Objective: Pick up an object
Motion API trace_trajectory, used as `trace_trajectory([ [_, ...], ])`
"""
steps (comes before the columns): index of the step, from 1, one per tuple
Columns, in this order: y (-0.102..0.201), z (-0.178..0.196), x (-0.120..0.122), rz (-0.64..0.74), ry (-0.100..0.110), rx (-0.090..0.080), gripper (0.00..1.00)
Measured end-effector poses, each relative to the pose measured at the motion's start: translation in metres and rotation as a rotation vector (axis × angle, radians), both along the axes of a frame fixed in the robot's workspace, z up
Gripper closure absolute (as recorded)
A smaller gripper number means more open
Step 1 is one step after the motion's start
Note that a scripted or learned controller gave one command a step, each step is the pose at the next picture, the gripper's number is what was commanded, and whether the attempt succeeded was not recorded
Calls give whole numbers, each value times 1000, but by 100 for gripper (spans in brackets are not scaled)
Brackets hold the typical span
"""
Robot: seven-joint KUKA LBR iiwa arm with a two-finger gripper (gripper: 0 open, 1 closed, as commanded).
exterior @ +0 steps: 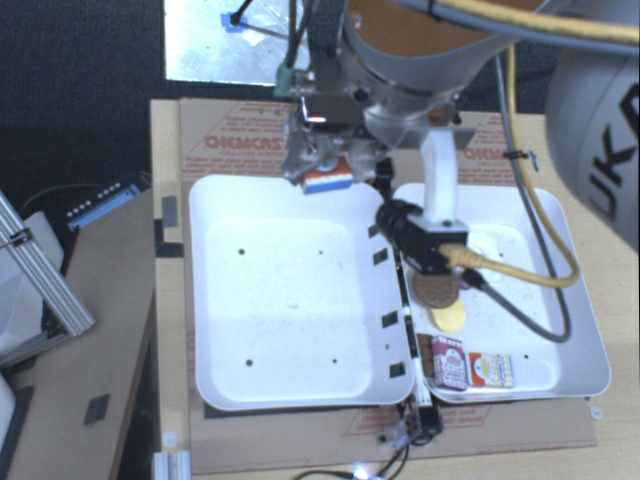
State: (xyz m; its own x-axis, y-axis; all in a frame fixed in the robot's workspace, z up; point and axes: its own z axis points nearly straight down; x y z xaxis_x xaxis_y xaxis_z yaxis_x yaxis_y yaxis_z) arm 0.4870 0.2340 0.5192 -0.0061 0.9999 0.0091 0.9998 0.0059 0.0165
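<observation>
Brown cardboard printed with red lettering covers the bench [250,133], and on it two shallow white bins sit side by side, the left bin [290,298] and the right bin [560,268], joined along a seam with black clips.

From about 1 o'clock the grey arm [590,138] reaches in, its broad wrist housing filling the top centre, with a yellow cable [520,268] looping down over the right bin. The jaws [322,168] hang at about 12 o'clock over the far rim of the left bin, pointing down.

A small red, white and blue packet [328,179] sits right at the jaws, pressed against the metal fingers just above the bin's far edge. Whether the fingers truly clamp it or it merely lies against them cannot be told, and how far apart they stand is not clear either.

A white bracket carrying a black fitting [420,233] hangs down over the seam between the bins. In the right bin, towards 5 o'clock, lie a brown round disc [435,290], a yellow disc [449,317] just below it, a red and white carton [449,362] and an orange and white box [492,370] touching its right side
</observation>
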Motion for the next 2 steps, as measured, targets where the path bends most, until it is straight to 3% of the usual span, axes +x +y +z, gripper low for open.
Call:
trace_trajectory([
  [1, 0, 17, -1, 0, 13, -7, 100],
  [2, -104, 16, 0, -15, 15, -10, 100],
])
